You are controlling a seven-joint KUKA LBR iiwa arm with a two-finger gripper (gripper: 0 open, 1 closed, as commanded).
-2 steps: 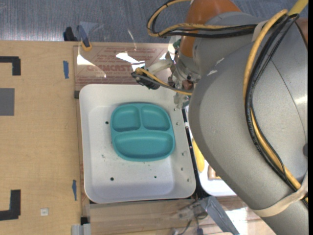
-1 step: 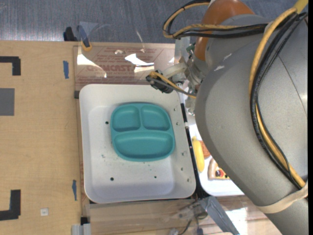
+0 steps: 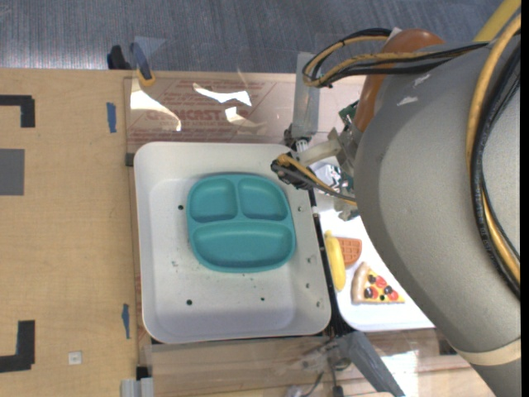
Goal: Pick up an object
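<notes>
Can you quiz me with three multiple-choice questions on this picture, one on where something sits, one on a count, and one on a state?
1. Where is the teal plate?
A. in the left bin
B. in the right bin
C. on the cardboard

2. How many compartments does the teal plate have?
A. two
B. three
C. four

3. How does the pizza slice lie?
A. flat in the right bin
B. on the teal plate
C. standing on edge

Answers:
1 A, the plate rests in the middle of the left bin.
2 B, two small sections above one wide one.
3 A, it lies flat, topping up, near the banana.
</notes>
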